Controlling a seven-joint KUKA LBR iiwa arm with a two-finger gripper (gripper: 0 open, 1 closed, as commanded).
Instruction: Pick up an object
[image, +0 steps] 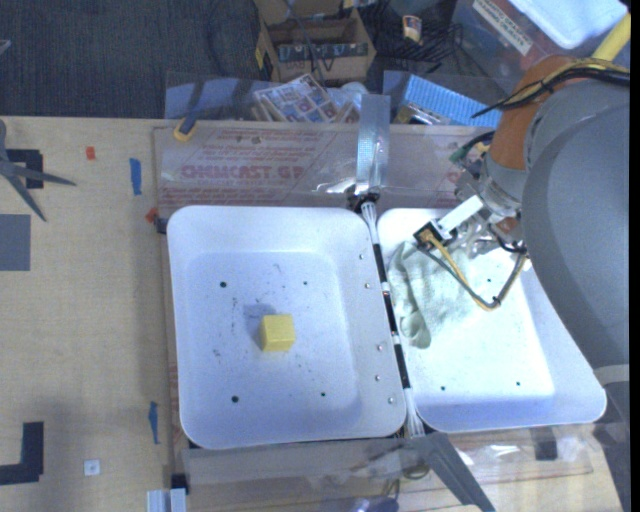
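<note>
While reaching in from the right, grey arm (585, 210) with orange band (512, 125) above the wrist, poised over the far end of the right bin (545, 385); gripper (488, 232) low over that bin's far floor, just beside the far edge of a crumpled pale cloth (418, 292); whether touching the cloth, cannot tell; whether open or closed, cannot tell either, too blurred and small to make out. Cloth bunched along the right bin's left wall, running from near the gripper towards the near side and ending about midway down the bin, one fold against the rim. Yellow cube (278, 332) in the left bin (200, 235), near the middle of its floor, flat on one face, touching no wall, well apart from the gripper and the cloth; faint dark scuffs and a few small holes on the white floor around it. Both bins side by side on a pale wooden worktop (80, 320), inner rims touching; metal bar (374, 150) at the far end of the seam between them; clear plastic sheet with red lettering (260, 165) flat behind the left bin; short blue tape strip (135, 176) on the worktop to the left.
</note>
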